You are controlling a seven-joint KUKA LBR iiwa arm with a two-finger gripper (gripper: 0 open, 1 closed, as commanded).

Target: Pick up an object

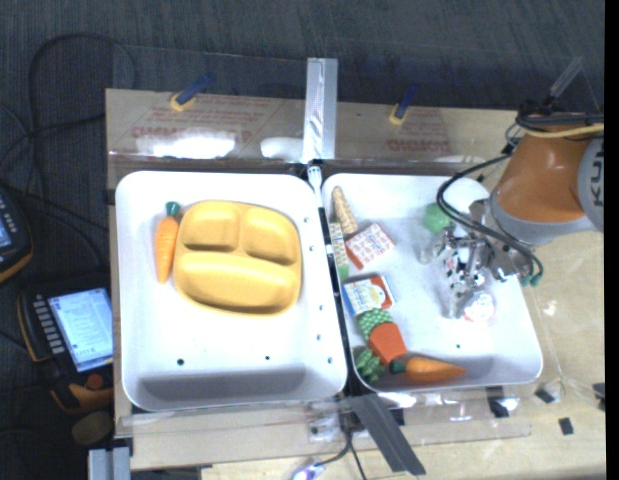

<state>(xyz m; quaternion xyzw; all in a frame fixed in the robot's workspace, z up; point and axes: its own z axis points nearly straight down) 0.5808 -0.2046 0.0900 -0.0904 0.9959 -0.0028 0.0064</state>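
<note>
My gripper (462, 280) hangs low over the right part of the right bin (509, 363), below the orange wrist band. Just under its tip lies a small white round piece with a red mark (479, 309); whether they touch is unclear. A green toy (436, 217) sits just left of the wrist. Along the bin's left side lie a cone (341, 208), a red-and-white carton (369, 245), a second small carton (368, 293) and a green-topped red toy (383, 336). An orange carrot (429, 369) rests at the front.
The left bin (139, 348) holds a yellow compartment tray (237, 256) and a carrot (165, 245) beside it. A black cable loops from the wrist over the right bin's back edge. A metal divider stands between the bins.
</note>
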